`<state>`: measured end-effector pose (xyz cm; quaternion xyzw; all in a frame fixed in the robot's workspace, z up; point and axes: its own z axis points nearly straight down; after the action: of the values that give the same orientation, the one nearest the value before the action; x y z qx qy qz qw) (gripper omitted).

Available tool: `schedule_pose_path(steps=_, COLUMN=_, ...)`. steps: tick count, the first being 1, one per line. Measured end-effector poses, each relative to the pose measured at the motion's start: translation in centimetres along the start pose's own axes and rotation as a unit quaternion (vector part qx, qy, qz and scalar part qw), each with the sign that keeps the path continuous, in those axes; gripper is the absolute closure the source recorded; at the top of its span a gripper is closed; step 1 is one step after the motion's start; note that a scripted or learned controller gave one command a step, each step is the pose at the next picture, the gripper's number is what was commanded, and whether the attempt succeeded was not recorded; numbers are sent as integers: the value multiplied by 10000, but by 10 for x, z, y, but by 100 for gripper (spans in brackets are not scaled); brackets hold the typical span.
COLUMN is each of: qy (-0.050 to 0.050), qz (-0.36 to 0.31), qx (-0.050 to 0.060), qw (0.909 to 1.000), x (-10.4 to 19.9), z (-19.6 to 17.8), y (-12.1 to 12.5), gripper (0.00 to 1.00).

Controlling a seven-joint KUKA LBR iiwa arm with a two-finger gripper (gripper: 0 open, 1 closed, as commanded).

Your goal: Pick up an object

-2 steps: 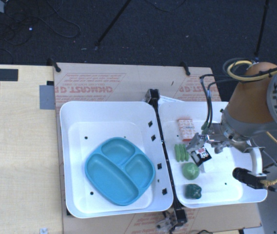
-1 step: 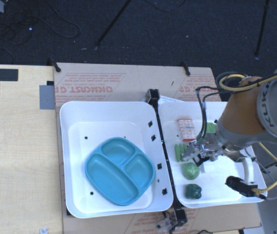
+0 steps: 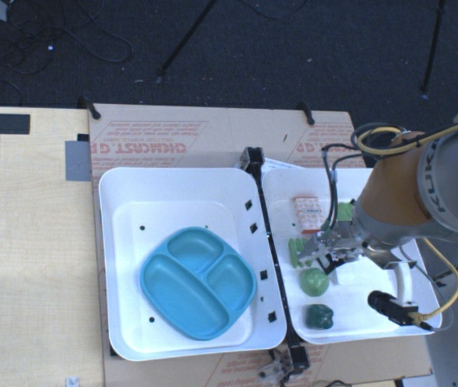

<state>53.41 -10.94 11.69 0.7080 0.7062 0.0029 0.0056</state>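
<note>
status: pick not done. the pincer [image 3: 327, 255] is low inside the right bin [image 3: 358, 335], and nothing shows lifted or carried. its state cannot be told from this angle; the wrist covers it.

candidates, all lying on the right bin's floor:
- green ball [image 3: 314, 281], just below the pincer in the camera view, close to it; contact cannot be confirmed.
- light green piece [image 3: 295, 252], just beside the pincer on its divider side.
- dark green lump [image 3: 319, 316], near the front wall, apart from the ball.
- red-and-white packet [image 3: 307, 210], toward the back of the bin.

left to do, in my judgement: close on one item, most likely the ball or the light green piece, then raise it clear of the rim.

clearances: the items crowd the half of the bin next to the centre divider [image 3: 263, 240], so room on that side is tight. the arm [image 3: 398, 196] overhangs the outer half. the left bin [image 3: 124, 216] holds only a blue divided plate [image 3: 198, 282], with bare floor around it. straight up is the open way out.
</note>
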Motion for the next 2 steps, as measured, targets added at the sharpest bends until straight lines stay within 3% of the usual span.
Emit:
schedule_pose_path(steps=1, qy=-10, qz=19, qx=19, qw=10000, x=-2, z=-6, y=1, gripper=100)
schedule_pose_path(steps=2, qy=23, qz=-23, qx=77, qw=10000, x=-7, z=-64, y=4, gripper=100)
